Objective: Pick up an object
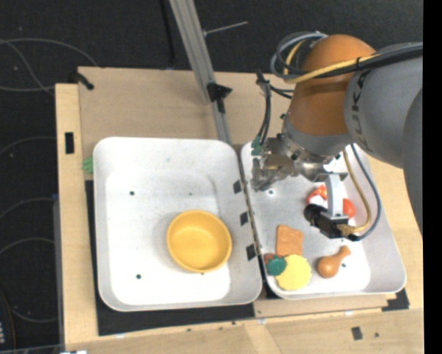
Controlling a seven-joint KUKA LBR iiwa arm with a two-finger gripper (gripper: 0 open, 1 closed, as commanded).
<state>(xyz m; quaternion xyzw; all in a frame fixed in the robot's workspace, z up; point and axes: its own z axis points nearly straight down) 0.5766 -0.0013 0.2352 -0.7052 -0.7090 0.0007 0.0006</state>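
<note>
Just below the gripper (263, 177), grip state unclear, lies the cracker (288, 240).

Yellow bowl (199, 240) in left bin (125, 175); hand (263, 174) over right bin (383, 260).

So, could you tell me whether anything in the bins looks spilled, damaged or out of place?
Nothing stands out. The yellow bowl sits upright in the left bin. The toys lie inside the right bin, bunched at its near edge: a tan square, a yellow disc and a brown drumstick.
</note>
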